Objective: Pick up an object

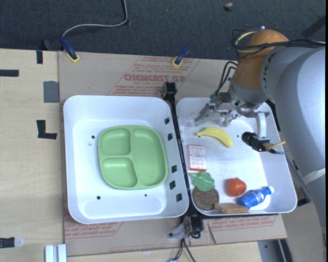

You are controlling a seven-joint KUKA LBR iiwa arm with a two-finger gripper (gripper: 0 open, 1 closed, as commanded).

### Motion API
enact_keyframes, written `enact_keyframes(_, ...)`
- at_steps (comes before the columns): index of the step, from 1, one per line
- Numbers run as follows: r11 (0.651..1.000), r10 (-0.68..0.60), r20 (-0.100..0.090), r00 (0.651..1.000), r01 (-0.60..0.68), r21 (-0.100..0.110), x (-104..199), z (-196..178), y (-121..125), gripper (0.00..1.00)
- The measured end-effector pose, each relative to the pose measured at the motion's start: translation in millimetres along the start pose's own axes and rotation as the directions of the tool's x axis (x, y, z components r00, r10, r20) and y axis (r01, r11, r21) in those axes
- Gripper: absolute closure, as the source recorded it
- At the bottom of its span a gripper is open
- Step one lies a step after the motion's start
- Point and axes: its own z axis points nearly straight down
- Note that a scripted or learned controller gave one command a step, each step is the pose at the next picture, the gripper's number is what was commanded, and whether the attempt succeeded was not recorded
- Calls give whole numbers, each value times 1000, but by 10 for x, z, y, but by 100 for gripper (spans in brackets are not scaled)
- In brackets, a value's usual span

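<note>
overhead, a curved yellow banana (216, 136) lies in the right bin (279, 173), just below the gripper (218, 112), whose fingers are spread and hold nothing. that bin also has a card (197, 158), green leaf (201, 180), brown disc (206, 198), red ball (235, 186) and blue bottle (255, 197). the left bin (79, 146) holds a green divided plate (133, 156).

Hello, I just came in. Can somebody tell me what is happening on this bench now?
A grey robot arm reaches in from the right, with its end effector over the back of the right bin, just above a banana. It holds nothing yet. That bin also has a small red-and-white packet, a green leaf-shaped piece, a brown round item, a red tomato-like thing and a blue bottle. The left bin holds a green divided plate.
</note>
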Motion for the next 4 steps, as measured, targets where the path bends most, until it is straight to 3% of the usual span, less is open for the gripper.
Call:
enact_keyframes(1, 1000, 2, -2, 1000, -2, -1, 38, 95, -204, 0)
enact_keyframes(2, 1000, 2, 0, 1000, -2, -2, 32, -9, -200, 100)
enact_keyframes(3, 1000, 2, 0, 1000, -2, -2, 32, -9, -200, 0)
enact_keyframes(4, 1000, 2, -1, 1000, -2, -2, 29, 92, -482, 0)
